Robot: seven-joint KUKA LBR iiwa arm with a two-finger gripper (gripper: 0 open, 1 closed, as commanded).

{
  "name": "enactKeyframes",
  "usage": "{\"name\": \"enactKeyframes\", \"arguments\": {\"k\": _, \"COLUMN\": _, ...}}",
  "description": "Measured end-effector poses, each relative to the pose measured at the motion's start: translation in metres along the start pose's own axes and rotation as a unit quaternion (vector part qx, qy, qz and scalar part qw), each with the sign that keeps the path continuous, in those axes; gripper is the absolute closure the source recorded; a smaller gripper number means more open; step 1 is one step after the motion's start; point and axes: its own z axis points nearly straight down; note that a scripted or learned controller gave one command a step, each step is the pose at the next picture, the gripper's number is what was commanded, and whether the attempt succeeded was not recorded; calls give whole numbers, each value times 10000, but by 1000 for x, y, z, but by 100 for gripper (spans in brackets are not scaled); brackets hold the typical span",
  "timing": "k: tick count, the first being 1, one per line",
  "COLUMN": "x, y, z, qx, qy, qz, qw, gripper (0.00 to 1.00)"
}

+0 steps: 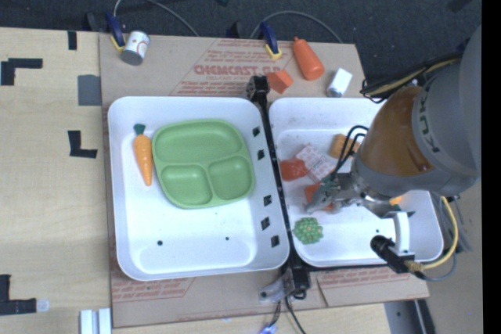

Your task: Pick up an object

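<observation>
Red object in right bin, claw just beside it

Two bins sit side by side on the surface, left bin and right bin, a divider strip between them. In the left bin, a divided plate lies toward the back, a toy carrot just beside it on its left. My arm reaches in over the right bin from the right. My claw sits low amid a cluster of small items near that bin's middle. A round bumpy toy lies in front of the claw. Behind the bins, on the board: a can at left, a bottle-shaped toy and a small block at right.
</observation>
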Motion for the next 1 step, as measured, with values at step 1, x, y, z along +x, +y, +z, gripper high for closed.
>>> {"name": "enactKeyframes", "arguments": {"k": 1, "x": 72, "y": 35, "z": -108, "qx": 12, "qy": 2, "qz": -11, "qw": 10000, "gripper": 100}}
